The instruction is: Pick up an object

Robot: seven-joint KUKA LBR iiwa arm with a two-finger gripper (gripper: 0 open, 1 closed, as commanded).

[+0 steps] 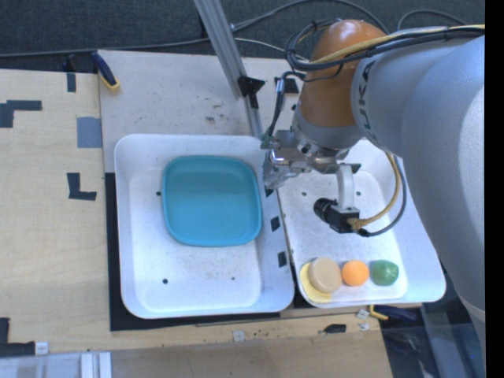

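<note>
Gripper point(272, 172) hangs over the ridge between the bins, beside the teal plate point(211, 201) lying in the left bin point(142, 290); I cannot tell whether it is wide or narrow. Along the near edge of the right bin point(417, 250) I see a beige disc point(323, 274), an orange ball point(355, 273) and a green ball point(384, 272).

1. The grey arm point(429, 109) reaches in from the right, bulky across the upper right.
2. Its orange band point(342, 69) sits just above the wrist, which points downward.
3. The gripper point(274, 170) hangs at the arm's left end.
</note>
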